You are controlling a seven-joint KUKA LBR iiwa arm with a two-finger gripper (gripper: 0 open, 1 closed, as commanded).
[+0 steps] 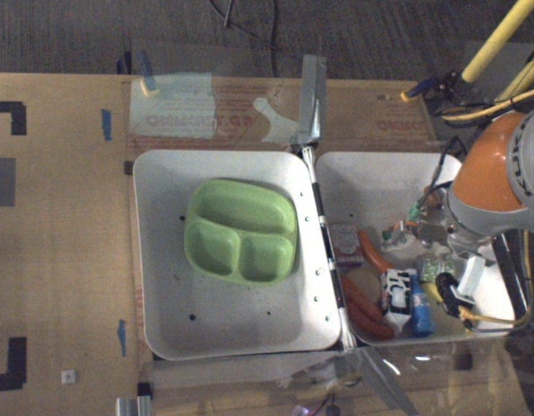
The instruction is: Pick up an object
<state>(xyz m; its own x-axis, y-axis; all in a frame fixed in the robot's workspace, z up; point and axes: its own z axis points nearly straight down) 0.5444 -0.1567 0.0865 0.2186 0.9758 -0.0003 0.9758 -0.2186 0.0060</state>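
Observation:
The right bin holds several small items. An orange-red sausage lies near its middle, and two darker red sausages lie by its front-left corner. A black-and-white carton with a blue end lies next to them. A small brownish packet rests against the left wall. My gripper hangs low over the right bin, just right of the orange-red sausage, under the orange-banded wrist. Nothing shows held in it.
The left bin holds a green divided plate in its upper middle. A metal divider strip runs between the bins. Blue tape marks sit on the cardboard bench, and yellow cables cross the top right.

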